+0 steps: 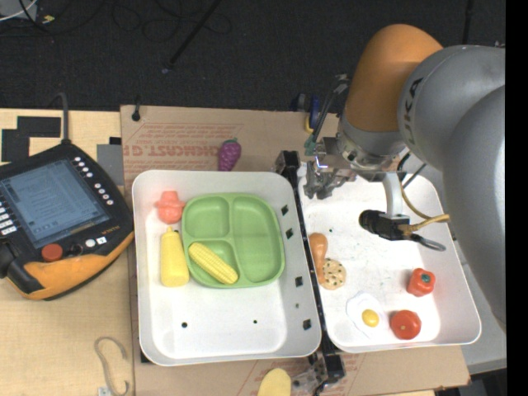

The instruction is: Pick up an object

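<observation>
now: pincer poised at the far corner of the right-hand bin

the pincer is seen hanging over the far left corner of the right-hand bin, close to where the two bins meet on the desk. whether it is open or closed cannot be told, as its tips are lost against the dark parts behind them. nothing is seen held in it.

no single object is named by the task, so any loose thing may be taken. the nearest candidate is judged to be the orange carrot-like piece, which lies along the bin's left wall, just nearer the camera than the pincer. a cookie is set just beside its near end. a grasp there is likely to be crowded by the wall and the cookie. the fried egg, the red tomato and the smaller orange-red fruit are spread apart toward the near right, so more room is left around each.

in the left-hand bin a green divided plate carries a corn cob in its near left compartment. a yellow bottle is laid just beside the plate, and a pink piece sits at the far left corner. these are judged a longer reach for an arm entering from the right.
</observation>
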You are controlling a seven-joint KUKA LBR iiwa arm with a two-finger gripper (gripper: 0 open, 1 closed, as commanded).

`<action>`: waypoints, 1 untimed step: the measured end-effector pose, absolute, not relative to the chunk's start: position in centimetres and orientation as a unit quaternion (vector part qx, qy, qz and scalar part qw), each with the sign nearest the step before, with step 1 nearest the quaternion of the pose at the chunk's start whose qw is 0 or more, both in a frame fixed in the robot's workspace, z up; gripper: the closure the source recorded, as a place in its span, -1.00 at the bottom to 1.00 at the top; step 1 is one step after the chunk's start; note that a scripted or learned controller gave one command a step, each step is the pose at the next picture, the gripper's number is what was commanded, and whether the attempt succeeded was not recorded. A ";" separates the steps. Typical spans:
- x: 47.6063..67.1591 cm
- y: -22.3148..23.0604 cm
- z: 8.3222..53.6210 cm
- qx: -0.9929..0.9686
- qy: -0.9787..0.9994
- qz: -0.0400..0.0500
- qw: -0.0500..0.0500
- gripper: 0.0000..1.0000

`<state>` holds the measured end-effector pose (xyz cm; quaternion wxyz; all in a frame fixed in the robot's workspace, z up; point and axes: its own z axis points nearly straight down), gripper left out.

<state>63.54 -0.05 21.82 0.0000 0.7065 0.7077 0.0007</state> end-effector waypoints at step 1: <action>64.0 -0.9 22.6 0.707 0.707 -0.001 0.000 1.00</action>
